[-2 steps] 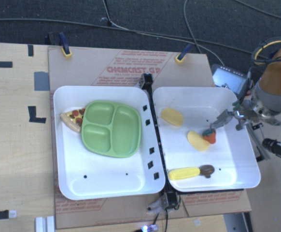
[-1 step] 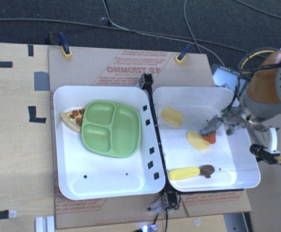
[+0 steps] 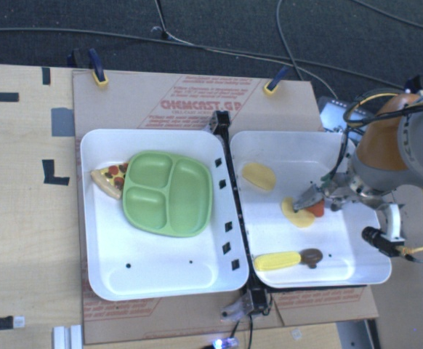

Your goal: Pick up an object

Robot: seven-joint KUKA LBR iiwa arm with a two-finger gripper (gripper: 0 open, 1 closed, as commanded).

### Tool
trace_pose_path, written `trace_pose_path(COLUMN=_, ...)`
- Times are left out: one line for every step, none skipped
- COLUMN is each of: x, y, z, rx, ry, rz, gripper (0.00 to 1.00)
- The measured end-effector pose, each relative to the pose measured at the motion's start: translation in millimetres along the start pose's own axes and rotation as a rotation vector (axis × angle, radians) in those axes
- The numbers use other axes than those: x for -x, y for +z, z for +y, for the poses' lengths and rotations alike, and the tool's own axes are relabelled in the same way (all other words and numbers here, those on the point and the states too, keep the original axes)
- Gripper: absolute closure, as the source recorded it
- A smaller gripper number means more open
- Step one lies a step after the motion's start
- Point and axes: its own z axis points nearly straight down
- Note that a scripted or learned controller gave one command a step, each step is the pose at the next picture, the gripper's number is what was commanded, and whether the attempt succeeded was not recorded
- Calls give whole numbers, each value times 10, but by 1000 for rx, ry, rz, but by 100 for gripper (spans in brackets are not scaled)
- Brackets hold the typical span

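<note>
The right bin holds several toy foods. A pale yellow oval piece lies near its back left. A flat yellow round piece lies in the middle, with a small red piece touching its right edge. A yellow corn cob and a brown mushroom-like piece lie by the front wall. My gripper reaches in from the right and sits low, right over the red piece and the edge of the yellow round one. The arm's grey wrist and orange band hang over the bin's right side.
The left bin holds a green divided plate and a pizza slice tucked under its left edge. A black divider runs between the bins. Cables trail across the dark floor behind the bench.
</note>
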Motion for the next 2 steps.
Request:
trace_pose_path(x=3, y=-142, z=19, rx=6, ry=-1, rz=-2, gripper=100)
trace_pose_path(x=-82, y=-659, z=-35, rx=2, ry=0, rz=2, gripper=100)
